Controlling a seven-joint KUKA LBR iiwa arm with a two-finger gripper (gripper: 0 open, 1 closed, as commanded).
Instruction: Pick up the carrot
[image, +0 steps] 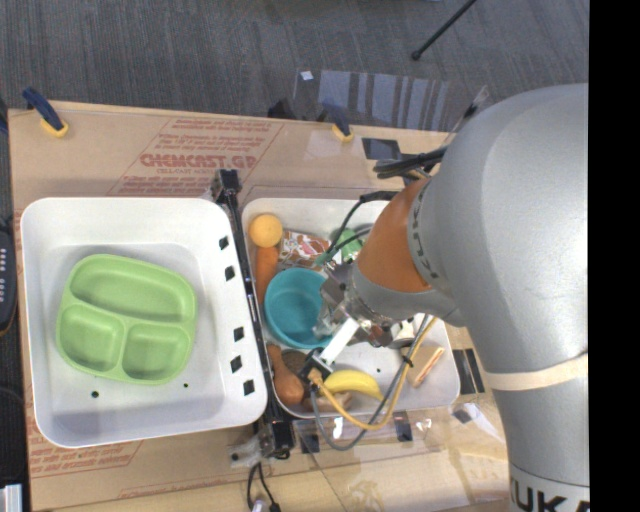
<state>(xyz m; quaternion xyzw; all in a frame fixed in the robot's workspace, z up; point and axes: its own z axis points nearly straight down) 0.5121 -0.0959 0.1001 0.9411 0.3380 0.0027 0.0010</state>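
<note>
Pincer (336, 318) low in the right bin (440, 395), at the right rim of the blue bowl (292, 305), mostly tucked under the wrist; apart or together, cannot tell from this angle, and nothing seen clamped in it. Arm (510, 250) comes in from the right of the frame, grey and bulky, orange band just above the wrist, covering much of the bin's right side. Carrot (265, 272) lies in the right bin along its left wall, running up and down the frame, just below the yellow ball (265, 230) and just beside the bowl's left edge; it is apart from the pincer, with the bowl between them. Banana (352, 383) near the bin's lower edge, below the pincer. Brown oval thing (288, 386) at the lower left corner of that bin, just left of the banana. Red and white packet (305, 245) above the bowl, with a bit of something green (350, 240) to its right, partly hidden by the arm. Tan stick (428, 364) tilted, lower right of the bin, near the arm. Left bin (40, 300) fills the left half of the frame and holds a green divided plate (125, 318), lying flat, towards its left side. Both bins sit on cardboard (170, 140) with red print, seen along the upper edge. Blue and yellow clamp (45, 112) at the cardboard's upper left corner.
</note>
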